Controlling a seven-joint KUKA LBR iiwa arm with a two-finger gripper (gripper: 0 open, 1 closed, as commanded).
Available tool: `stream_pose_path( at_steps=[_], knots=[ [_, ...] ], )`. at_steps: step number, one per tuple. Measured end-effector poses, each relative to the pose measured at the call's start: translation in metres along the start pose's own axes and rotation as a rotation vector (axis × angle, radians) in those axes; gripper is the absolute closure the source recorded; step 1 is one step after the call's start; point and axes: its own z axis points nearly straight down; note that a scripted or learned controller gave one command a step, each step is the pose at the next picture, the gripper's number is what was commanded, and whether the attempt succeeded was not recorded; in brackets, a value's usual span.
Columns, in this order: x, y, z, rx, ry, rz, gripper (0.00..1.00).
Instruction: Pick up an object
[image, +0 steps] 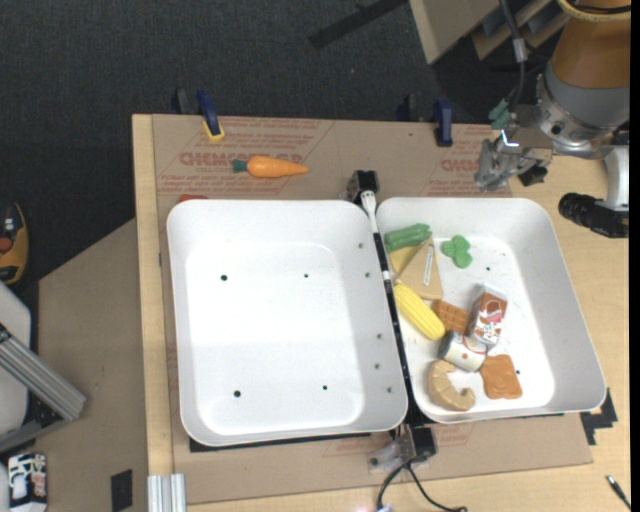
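We see the arm (590, 60) at the upper right of the camera view, its orange band above the grey wrist, with the jaws hanging over the brown table (160, 300) just beyond the far edge of the right bin (575, 330); we cannot tell whether the jaws are wide or narrow, and nothing shows between them. The things to pick lie together in the right bin's left and near part: a green bean pod (407, 237) at the far left, a small green piece (458, 250) beside it, a tan wedge (405, 262) just below, a yellow corn cob (419, 311) lying at a slant, a small carton (489, 317) with red print, a waffle-like brown piece (452, 316) between corn and carton, a pale croissant-shaped piece (449, 386) and an orange-brown piece (501, 378) at the near edge. The left bin (190, 250) sits touching the right one. A toy carrot (272, 167) lies on the table beyond the left bin, well apart from the jaws.
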Motion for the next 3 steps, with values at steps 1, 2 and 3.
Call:
stream_pose_path(
  at_steps=[1,2,3],
  knots=[
    [0.083,-0.013,-0.043,0.014,0.002,0.004,1.0],
    [0.153,-0.009,0.037,0.029,0.002,0.007,1.0],
    [0.242,-0.001,-0.097,0.004,0.005,0.003,1.0]
  ],
)
